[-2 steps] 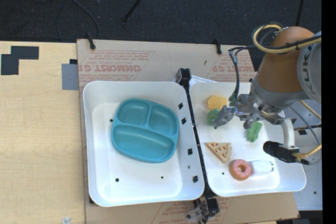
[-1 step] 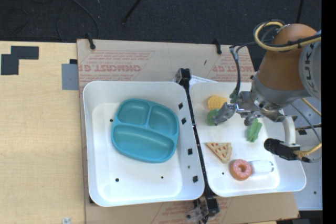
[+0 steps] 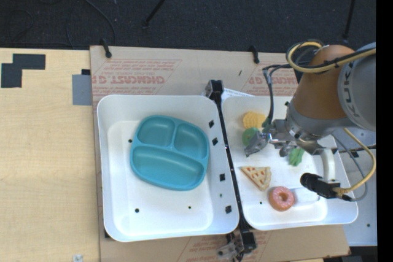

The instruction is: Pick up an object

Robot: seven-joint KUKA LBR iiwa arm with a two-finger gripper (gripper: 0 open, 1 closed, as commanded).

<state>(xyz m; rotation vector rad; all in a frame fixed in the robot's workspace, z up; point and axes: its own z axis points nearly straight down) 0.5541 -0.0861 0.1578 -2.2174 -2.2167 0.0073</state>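
My gripper hangs low over the right bin, under the grey and orange wrist. A dark green toy lies right against its left side. A lighter green piece sits just off its right side. Behind the dark green toy lies a yellow corn-like piece. In front of the gripper a waffle-patterned wedge and a pink-frosted donut rest on the bin floor. I cannot make out anything held in the gripper.
The left bin bears a teal divided plate. A black-clipped divider separates the two bins. The arm covers the right bin's far right part. Bare bin floor shows along the right bin's front edge.
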